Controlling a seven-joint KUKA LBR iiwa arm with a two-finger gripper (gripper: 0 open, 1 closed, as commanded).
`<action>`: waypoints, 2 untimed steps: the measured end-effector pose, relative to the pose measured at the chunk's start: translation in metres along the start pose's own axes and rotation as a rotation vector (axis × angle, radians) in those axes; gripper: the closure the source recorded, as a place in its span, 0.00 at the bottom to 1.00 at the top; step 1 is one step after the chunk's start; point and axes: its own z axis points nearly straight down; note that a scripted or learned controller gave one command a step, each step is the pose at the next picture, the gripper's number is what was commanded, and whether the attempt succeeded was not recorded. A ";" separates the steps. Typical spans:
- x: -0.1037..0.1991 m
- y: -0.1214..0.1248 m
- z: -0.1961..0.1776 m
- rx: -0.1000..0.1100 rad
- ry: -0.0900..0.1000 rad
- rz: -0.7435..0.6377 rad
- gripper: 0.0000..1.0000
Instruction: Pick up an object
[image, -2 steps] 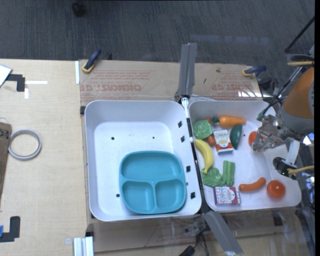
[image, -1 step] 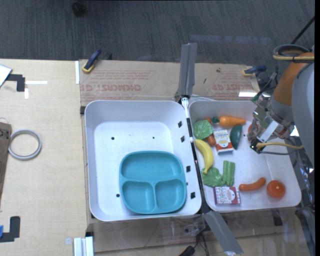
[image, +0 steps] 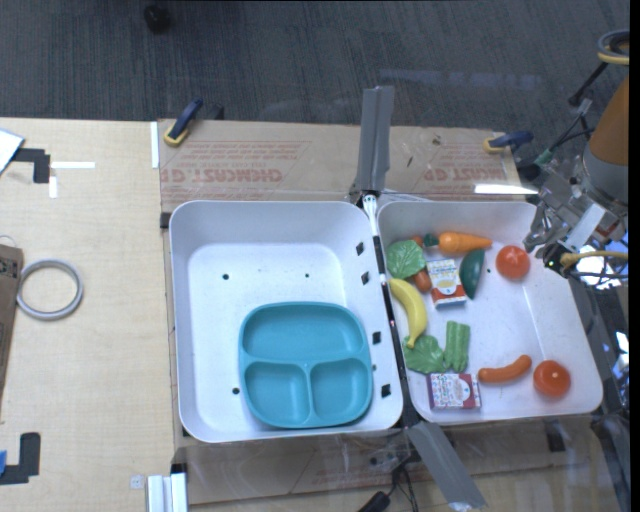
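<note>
— What's in the right bin (image: 590, 352)?

— A clutter of toy food. A carrot (image: 463, 241) lies along the far edge, with a red tomato (image: 512, 261) just beside it toward the right wall. Below them sit a leafy green (image: 404, 259), a small juice carton (image: 445, 278) and a dark green pepper (image: 472, 273), packed close. A banana (image: 409, 309) runs along the left wall, then another leafy piece (image: 424, 354) touching a green bundle (image: 457, 343). Near the front edge: a pink-labelled packet (image: 453, 391), a sausage (image: 504, 370) and a second tomato (image: 551, 378).

— And the gripper (image: 563, 236)?

— Over the bin's far right corner, above the rim; the nearest thing is the first tomato. Whether the fingers are open or holding anything, I cannot tell.

— The left bin (image: 200, 300)?

— A teal divided plate (image: 305, 364) near its front edge.

— Any writing?

— Red print on the cardboard (image: 260, 160) under the bins, seemingly "CHEMCAST GP" upside down. A tape roll (image: 45, 289) lies on the tabletop (image: 90, 380) at left.
</note>
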 end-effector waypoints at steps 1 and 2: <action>0.058 -0.011 -0.002 -0.001 -0.001 -0.122 1.00; 0.128 -0.049 -0.022 -0.001 0.000 -0.361 1.00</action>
